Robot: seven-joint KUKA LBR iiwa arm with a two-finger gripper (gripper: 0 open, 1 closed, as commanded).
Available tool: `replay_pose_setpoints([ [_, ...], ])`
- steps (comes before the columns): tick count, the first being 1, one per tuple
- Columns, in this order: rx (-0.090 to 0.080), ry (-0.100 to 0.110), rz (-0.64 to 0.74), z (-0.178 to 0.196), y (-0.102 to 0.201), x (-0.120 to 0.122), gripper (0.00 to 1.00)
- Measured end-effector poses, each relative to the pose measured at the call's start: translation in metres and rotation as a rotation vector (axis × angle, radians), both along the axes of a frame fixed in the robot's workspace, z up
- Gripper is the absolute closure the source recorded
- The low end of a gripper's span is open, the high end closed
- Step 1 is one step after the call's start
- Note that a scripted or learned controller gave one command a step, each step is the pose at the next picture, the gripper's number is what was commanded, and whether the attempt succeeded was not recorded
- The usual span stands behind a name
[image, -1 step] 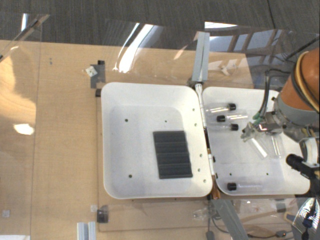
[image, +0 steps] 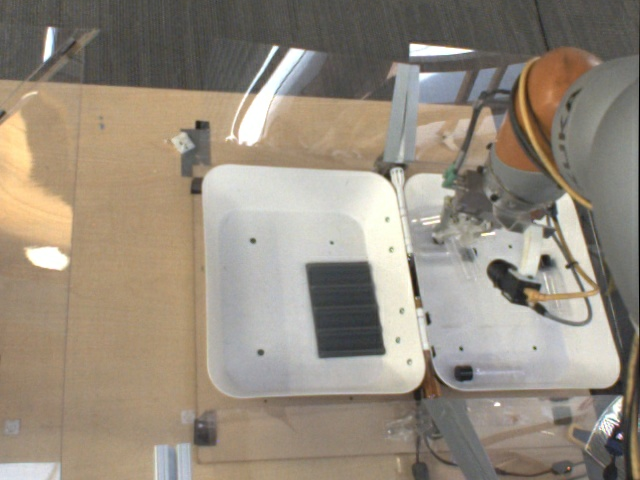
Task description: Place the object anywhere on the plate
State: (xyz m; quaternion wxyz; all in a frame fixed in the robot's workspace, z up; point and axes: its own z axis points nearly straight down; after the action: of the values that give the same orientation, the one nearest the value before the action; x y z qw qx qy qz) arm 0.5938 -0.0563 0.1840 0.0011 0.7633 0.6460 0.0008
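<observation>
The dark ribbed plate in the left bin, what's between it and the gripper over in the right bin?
In the camera view, bare white bin floor, then the two bins' adjoining rims, lie between the dark ribbed plate and the gripper.

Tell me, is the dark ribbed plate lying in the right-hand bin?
No, the dark ribbed plate lies flat in the left bin.

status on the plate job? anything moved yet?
Nothing looks done: the dark ribbed plate in the left bin has nothing on it. In hand: the gripper is low over the right bin, near its far end. Left: grab an object, maybe the marker by the near rim, and carry it across.
</observation>
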Motion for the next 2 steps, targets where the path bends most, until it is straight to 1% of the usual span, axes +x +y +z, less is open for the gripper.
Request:
replay_pose_setpoints([
  [1,0.000,-0.003,0.320,0.011,0.113,0.030,1.00],
  [2,0.000,-0.008,0.571,-0.085,0.183,-0.005,1.00],
])
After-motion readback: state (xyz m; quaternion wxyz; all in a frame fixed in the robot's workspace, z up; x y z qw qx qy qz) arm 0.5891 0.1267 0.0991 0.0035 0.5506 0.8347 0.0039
